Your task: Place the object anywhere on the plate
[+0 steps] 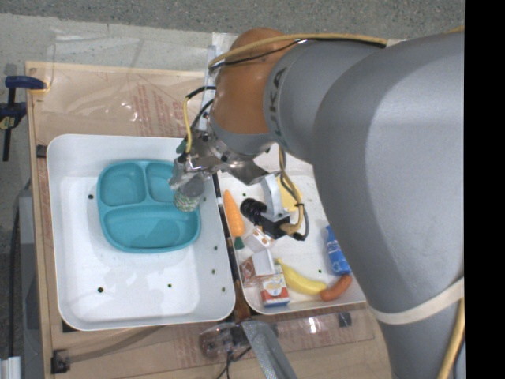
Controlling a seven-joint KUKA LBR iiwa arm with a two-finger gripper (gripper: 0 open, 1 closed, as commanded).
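My gripper [188, 181] hangs over the right edge of the teal divided plate [146, 208], clamped on a small greenish can [186, 201]. I judge the can rigid, light and smooth-sided, best pinched across its body; it could roll once let go.

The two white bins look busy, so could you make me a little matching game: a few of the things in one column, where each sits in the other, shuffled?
Things:
1. teal plate
2. carrot
3. banana
4. blue tube

Places:
A. right bin, just beside the wall between the bins
B. left bin
C. right bin, near the front edge, next to a sausage
D. right bin, far right side, by the arm

Pairs: 1-B, 2-A, 3-C, 4-D
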